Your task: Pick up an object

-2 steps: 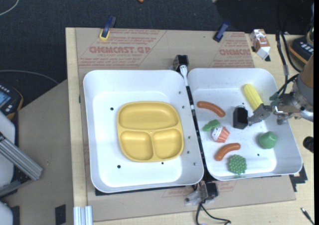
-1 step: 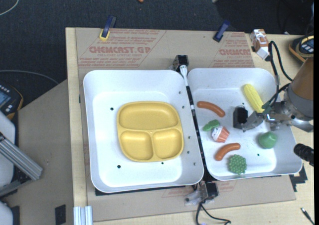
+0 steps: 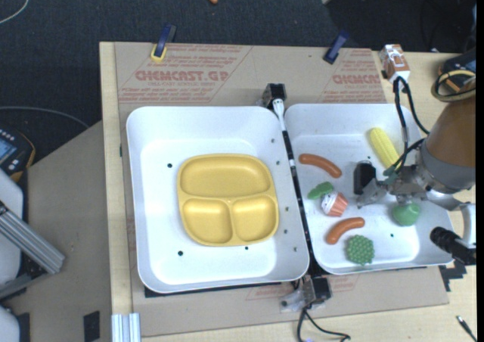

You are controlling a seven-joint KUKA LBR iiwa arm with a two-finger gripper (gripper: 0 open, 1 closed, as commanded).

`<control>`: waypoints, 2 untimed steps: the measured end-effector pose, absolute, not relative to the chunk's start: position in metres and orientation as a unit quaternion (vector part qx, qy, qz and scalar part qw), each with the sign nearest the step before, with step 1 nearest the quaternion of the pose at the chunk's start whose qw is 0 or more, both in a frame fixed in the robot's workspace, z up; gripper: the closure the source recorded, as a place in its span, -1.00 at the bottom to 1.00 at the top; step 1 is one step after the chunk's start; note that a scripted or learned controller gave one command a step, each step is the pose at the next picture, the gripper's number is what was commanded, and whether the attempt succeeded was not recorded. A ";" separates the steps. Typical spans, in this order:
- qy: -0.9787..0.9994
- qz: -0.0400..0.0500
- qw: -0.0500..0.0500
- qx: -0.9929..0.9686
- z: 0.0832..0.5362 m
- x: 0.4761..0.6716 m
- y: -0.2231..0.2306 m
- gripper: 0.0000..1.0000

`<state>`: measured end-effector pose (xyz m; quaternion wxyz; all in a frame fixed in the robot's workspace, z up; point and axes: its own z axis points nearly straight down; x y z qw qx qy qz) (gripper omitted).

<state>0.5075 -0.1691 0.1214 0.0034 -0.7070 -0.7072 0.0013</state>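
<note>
The right bin holds toy food: a yellow corn cob, an orange-red sausage, a second sausage, a green broccoli, a small orange and white piece with green leaves and a round green piece. My gripper hangs low in the middle of this bin, just left of the corn's lower end and right of the leafy piece. It looks open, with nothing between its fingers. The arm's wrist partly covers the round green piece.
The left bin holds a yellow divided plate. A black clip sits at the far end of the seam between the bins. Cables run along the right bin's far right side.
</note>
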 end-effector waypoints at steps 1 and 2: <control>-0.707 0.001 0.003 -0.707 0.082 0.507 -0.168 -1.00; -0.707 0.000 0.000 -0.707 0.095 0.508 -0.169 1.00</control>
